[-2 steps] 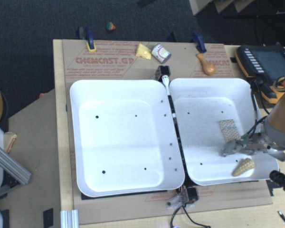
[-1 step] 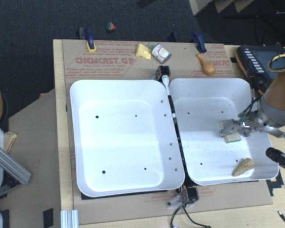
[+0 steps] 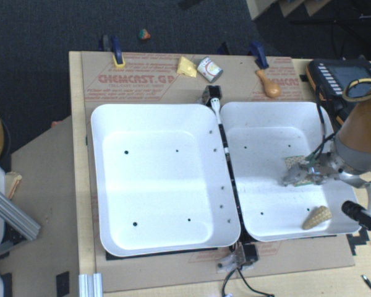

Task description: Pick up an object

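Where the clamps point(image 3: 117, 51) grip, the board point(image 3: 136, 78) reads "CHEMCAST".

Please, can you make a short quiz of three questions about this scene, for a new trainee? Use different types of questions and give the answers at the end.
1. True or false: the gripper is over the left bin.
2. Multiple choice: where does the tan cone-shaped object lie? A) on the bare bench behind the bins; B) in the right bin, near its front edge; C) in the middle of the left bin.
3. Open: name one thing lying on the bench behind the bins.

Key
1. False; it is low in the right bin, beside a small speckled object.
2. B.
3. For example, the yellow wedge.
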Controlling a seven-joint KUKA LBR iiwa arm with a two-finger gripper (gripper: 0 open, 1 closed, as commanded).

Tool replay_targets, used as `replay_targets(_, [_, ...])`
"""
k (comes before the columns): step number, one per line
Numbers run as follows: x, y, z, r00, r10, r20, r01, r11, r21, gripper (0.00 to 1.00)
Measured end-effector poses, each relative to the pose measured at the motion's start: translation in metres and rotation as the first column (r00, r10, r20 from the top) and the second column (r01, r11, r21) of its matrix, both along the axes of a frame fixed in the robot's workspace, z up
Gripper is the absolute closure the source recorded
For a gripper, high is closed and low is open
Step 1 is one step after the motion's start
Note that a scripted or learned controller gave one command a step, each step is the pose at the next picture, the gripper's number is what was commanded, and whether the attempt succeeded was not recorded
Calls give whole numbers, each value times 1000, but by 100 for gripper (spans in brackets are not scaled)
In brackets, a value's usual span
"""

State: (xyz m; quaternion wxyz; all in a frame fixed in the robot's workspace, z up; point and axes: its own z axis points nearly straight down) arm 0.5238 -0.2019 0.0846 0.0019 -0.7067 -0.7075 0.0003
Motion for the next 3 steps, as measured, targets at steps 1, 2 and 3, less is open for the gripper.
replay_targets(1, [1, -1, 0, 1000, -1, 2, 1, 1000, -1, 0])
replay_targets(2, [-20, -19, 1, 1000, 2, 3, -2, 1000, 6, 0])
replay_targets(3, [47, -17, -1, 1000, 5, 2, -5, 1000, 6, 0])
